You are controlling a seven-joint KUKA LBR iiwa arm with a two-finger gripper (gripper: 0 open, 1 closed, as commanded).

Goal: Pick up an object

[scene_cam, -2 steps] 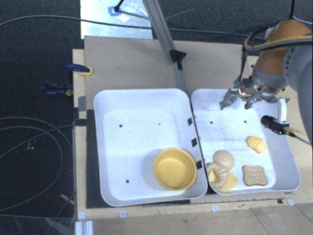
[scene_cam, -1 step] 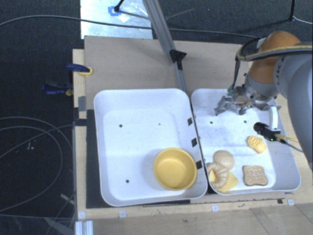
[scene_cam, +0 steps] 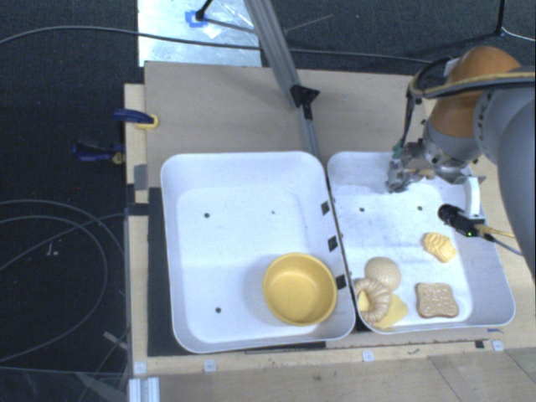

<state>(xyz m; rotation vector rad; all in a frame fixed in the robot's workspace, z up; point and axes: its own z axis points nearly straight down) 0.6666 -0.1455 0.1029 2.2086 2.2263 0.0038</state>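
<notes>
While the gripper hangs over the right bin's far edge, its opening cannot be judged and nothing shows in its grasp. Near side of that bin: chip, cracker, egg, croissant. Left bin: yellow bowl, near right.

One fixed camera looks down on me at a slant from above the tan wooden bench, taking in both shallow white plastic bins; my arm enters from its right.
</notes>
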